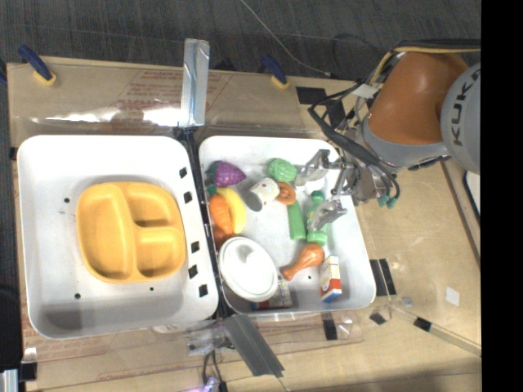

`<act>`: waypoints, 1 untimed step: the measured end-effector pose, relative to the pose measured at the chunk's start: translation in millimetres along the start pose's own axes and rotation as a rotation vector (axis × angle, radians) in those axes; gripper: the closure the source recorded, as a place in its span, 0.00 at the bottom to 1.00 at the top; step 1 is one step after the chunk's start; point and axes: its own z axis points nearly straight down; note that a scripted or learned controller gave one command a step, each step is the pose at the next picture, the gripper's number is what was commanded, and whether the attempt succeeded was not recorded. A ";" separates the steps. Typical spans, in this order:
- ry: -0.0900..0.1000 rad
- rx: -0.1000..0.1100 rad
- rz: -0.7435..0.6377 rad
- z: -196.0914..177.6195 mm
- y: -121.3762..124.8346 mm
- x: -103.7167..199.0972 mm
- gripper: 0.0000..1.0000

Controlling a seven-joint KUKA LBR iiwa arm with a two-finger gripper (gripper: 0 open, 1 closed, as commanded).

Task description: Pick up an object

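2 fingers apart | gripper [324,188] open | over green bottle [315,219]

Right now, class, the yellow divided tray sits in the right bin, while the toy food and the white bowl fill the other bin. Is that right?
One detail is wrong. The camera view shows the yellow divided tray in the left bin. The toy food and the white bowl lie in the right bin, as stated for the other bin.

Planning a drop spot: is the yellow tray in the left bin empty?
Empty. The yellow tray shows three bare compartments; the toys all lie in the right bin.
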 end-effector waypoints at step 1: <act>-0.001 -0.001 -0.154 120.8 16.1 -18.6 0.00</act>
